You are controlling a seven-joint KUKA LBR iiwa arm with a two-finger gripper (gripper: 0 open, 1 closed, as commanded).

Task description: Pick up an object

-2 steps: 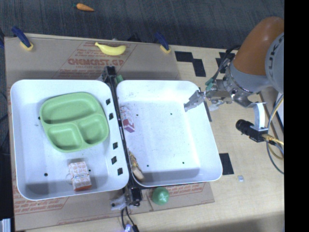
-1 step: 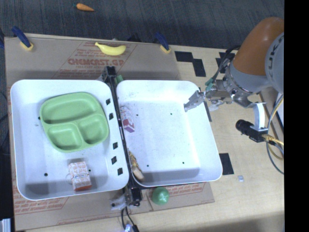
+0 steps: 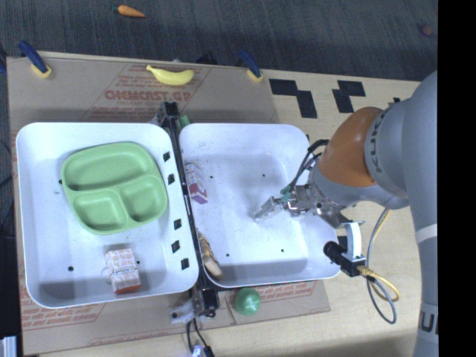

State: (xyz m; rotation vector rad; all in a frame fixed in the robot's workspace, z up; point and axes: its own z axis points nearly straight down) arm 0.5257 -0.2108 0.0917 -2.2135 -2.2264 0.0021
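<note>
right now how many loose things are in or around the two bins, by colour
green: 2, the divided plate in the left bin and the ball on the bench
yellow: 1, the banana behind the bins
red and white: 2, the carton in the left bin and the packet in the right bin
total: 5

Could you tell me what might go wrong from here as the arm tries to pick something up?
The gripper sits over bare floor of the right bin, apart from the small pink item by the left wall, so closing here would likely grab nothing. That item lies close against the wall, leaving little room around it.
</note>
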